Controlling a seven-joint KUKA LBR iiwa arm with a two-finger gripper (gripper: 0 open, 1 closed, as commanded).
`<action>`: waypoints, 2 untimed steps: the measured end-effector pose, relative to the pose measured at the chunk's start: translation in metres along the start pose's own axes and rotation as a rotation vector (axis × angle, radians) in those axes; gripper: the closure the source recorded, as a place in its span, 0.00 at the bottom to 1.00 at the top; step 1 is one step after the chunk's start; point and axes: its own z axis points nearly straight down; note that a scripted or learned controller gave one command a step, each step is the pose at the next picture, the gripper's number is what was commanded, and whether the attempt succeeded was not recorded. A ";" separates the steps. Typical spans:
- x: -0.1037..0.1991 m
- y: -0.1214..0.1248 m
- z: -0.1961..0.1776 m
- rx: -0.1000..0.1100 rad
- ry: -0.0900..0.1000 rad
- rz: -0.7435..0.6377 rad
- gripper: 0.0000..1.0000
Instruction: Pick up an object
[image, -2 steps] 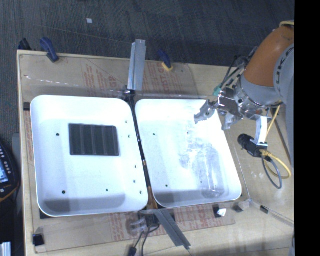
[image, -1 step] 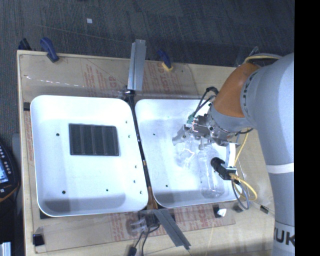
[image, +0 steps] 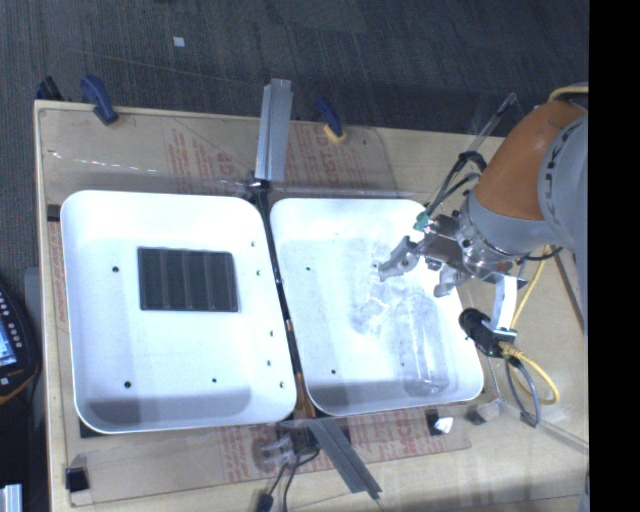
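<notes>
**Clear plastic in right bin, no grasp yet**

End effector (image: 420, 265) hangs over the right bin (image: 330, 395), fingers spread, nothing between them. Clear bottle (image: 422, 345) lies right-near; looks light, slick, crushable, so grip mid-body. Left bin (image: 100, 330) holds a dark ridged block (image: 188, 279). Desk (image: 160, 150) is clamped board.

In the right bin (image: 300, 300), clear plastic objects (image: 405, 320) are crowding the half toward the tabletop's right edge, with the gripper (image: 420, 265) hanging over them, while the strip along the divider is lying bare. In the left bin (image: 80, 300), a dark ribbed block (image: 188, 279) is occupying the middle, leaving open floor all round it. An upright metal post (image: 273, 130) is standing at the far edge between the bins.
</notes>
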 end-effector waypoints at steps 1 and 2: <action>0.006 0.012 -0.031 0.001 -0.001 -0.125 0.00; 0.038 0.007 -0.139 -0.002 0.000 0.409 0.00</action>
